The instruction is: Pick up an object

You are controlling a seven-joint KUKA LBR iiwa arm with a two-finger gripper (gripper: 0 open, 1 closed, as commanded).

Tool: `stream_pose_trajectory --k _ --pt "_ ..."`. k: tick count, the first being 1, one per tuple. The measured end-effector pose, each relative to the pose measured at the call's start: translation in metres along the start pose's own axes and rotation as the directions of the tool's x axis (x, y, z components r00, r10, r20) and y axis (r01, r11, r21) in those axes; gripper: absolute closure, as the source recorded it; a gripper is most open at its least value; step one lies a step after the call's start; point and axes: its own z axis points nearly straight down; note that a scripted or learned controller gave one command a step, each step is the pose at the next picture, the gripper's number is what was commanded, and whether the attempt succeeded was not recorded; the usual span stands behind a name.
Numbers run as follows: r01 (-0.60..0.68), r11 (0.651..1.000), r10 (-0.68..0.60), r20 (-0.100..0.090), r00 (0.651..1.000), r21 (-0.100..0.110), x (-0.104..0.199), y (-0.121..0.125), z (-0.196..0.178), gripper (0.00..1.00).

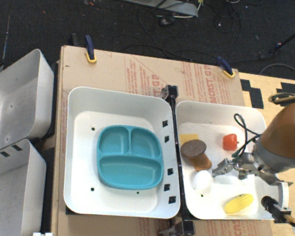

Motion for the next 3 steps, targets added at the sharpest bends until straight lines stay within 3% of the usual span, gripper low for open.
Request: stream_pose_trajectory --k 1,3 --pt "0.000 1.000 0.000 0.001 1.000 -0.003 0.000 0.001 -0.012 1.00" --pt "0.005 1.000 -0.005 0.004 1.000 -0.009 0.002 0.008 -0.116 1.00"
